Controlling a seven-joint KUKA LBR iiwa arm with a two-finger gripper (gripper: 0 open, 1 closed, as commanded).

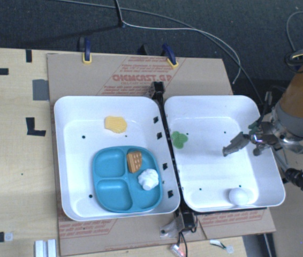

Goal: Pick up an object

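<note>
Gripper [246, 144]: two dark fingers splayed apart, nothing between them; it hangs over the right part of the right bin [216, 103], reaching in from the right on the grey arm with its orange band.

Step in hand: approach, by my reading. No object is yet chosen by contact; the gripper is clear of every item.

Candidate objects, nearest first:
- White ball [239, 196], pale and rounded, on the floor of the right bin near its front rim, below the gripper in the view. Low contrast against the white bin.
- Green object [179, 139], small, lumpy, soft-looking, at the left side of the same bin, just beside the divide between bins.

Left bin [68, 143], well apart from the gripper:
- Blue tray [108, 194] with compartments, bearing a tan waffle-like piece [134, 161] and a white crumpled lump [149, 179].
- Yellow object [115, 124], flat and rounded, on the bin floor behind the tray.

Next move calls for: centring the open fingers over one item, likely the ball or the green object, then descending and closing. The ball may roll off the fingers.
</note>
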